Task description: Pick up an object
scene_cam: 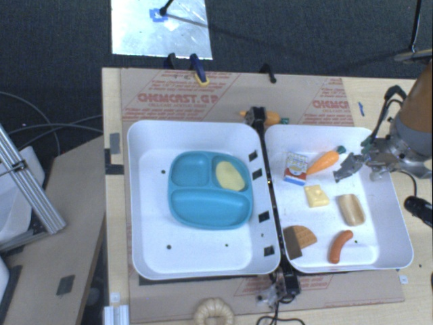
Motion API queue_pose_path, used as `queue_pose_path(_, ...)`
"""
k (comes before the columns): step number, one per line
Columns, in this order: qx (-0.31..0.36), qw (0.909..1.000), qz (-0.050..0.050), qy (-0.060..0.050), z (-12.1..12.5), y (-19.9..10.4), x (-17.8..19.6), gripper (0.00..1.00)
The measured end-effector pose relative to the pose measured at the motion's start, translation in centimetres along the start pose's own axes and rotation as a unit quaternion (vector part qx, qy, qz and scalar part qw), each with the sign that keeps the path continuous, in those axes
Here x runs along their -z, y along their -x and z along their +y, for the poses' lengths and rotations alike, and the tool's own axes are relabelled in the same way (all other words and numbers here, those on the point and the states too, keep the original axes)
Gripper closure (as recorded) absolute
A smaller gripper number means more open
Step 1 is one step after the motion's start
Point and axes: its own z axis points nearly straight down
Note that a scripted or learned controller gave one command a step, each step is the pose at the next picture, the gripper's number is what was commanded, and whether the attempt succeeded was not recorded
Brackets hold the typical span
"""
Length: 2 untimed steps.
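Two shallow white plastic bins sit side by side on the cardboard-covered bench [223,90].

Left bin [152,249]: smooth light-blue plastic divided plate [203,202], rounded corners, three compartments. A pale yellow oval toy piece [230,176] lies in its upper right compartment.

Right bin [385,249]: toy foods, well apart from one another.
- orange tapered plastic carrot with green tip [325,160], lying at a slant near the top
- small printed carton, white, red and blue [295,167], just left of the carrot
- pale yellow cheese-like block [316,196]
- tan bread-roll shape [351,208]
- brown rounded cookie-like piece [302,236] at the lower left
- glossy orange-red sausage [339,246]

Gripper [345,168]: grey metal, over the right bin's upper part, just right of the carrot's green tip. Whether its fingers are wide or narrow I cannot tell; nothing is seen between them.
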Motion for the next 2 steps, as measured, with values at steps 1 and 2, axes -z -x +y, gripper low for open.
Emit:
queue_pose_path(1,0.001,1.0000,-0.001,0.006,0.3,0.0,0.7,0.00)
queue_pose_path(2,0.000,1.0000,-0.001,0.005,0.7,0.5,-5.3,0.00)
